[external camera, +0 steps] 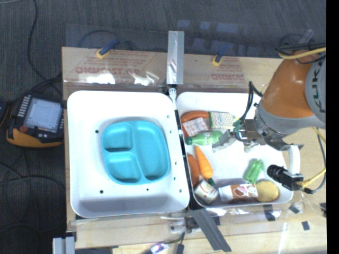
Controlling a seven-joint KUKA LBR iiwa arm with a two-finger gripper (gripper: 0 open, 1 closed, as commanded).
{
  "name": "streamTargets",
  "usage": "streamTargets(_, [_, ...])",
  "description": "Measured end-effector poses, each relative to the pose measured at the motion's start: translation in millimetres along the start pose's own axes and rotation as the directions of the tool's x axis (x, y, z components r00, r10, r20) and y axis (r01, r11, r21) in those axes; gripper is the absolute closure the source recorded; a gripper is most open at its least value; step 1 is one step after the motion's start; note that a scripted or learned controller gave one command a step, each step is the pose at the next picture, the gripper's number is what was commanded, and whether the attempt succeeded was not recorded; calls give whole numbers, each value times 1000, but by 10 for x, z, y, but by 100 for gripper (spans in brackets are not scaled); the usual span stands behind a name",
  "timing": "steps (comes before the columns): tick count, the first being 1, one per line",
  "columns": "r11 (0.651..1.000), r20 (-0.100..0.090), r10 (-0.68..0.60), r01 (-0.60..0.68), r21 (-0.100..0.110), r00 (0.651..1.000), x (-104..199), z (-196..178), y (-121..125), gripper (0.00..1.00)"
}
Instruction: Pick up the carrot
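Note:
The carrot [204,163] is orange and lies lengthwise in the right bin [233,100], close to its left wall, with its thick end toward the front. A second orange piece [193,166] lies right beside it on the left. My gripper [229,139] hangs low over the middle of the right bin, up and to the right of the carrot and apart from it. Its tip is next to a green bottle [204,139]. Nothing shows held in it.
The right bin also holds a red-labelled pack [195,123], a green-white packet [221,120], green pods [253,169], a yellow potato-like lump [268,190], a lying bottle [239,191] and a small can [205,191]. In the left bin [85,115] lies a blue divided plate [135,150].

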State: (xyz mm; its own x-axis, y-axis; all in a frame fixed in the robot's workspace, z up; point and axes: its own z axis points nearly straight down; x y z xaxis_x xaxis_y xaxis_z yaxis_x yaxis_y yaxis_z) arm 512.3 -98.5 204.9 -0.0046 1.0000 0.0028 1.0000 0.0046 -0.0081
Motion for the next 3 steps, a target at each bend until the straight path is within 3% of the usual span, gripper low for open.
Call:
streamTargets(1, [980, 1, -199, 199, 1, 980, 386, 252, 121, 0])
streamTargets(2, [974, 1, -227, 227, 1, 974, -103, 665, -9, 0])
streamTargets(3, [963, 9, -268, 268, -12, 963, -44, 1163, -106, 0])
